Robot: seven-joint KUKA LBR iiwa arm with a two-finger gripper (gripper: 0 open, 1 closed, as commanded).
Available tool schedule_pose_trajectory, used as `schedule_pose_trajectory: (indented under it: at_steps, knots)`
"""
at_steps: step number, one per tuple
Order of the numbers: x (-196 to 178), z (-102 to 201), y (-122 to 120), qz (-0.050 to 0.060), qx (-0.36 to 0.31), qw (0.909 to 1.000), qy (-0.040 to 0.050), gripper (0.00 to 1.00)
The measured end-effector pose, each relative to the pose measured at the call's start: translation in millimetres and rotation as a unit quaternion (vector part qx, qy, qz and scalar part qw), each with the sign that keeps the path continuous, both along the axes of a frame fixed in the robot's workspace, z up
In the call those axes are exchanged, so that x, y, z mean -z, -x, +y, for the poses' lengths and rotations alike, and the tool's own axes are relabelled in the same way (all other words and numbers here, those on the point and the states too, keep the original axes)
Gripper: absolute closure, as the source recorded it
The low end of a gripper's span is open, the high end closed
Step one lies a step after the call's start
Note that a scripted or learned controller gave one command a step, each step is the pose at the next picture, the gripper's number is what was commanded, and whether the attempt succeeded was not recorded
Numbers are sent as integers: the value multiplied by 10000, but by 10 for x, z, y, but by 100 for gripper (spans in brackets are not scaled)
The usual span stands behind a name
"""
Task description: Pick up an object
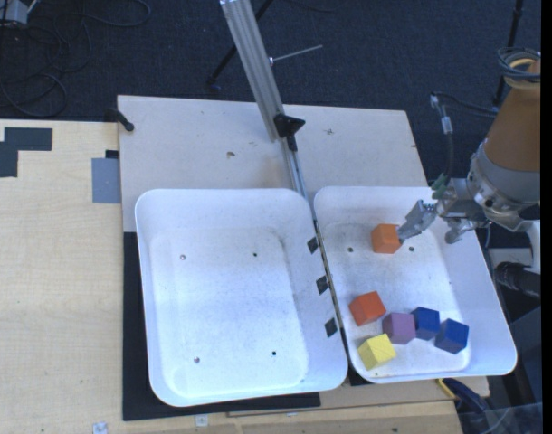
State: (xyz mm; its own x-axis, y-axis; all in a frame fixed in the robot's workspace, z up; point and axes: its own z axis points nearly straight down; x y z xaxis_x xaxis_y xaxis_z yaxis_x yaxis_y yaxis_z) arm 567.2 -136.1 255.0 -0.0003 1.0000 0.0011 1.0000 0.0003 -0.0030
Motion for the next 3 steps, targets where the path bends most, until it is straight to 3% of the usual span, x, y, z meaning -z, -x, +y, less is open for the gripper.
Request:
schedule_pose_trajectory:
  at_steps: [1, 2, 3]
  knots:
    - [1638, -402, -699, 8, -8, 10000, 1, 0]
    - [1499, -407, -699, -2, -15, 10000, 9, 100]
    - [1594, 133, -606, -59, -16, 10000, 28, 100]
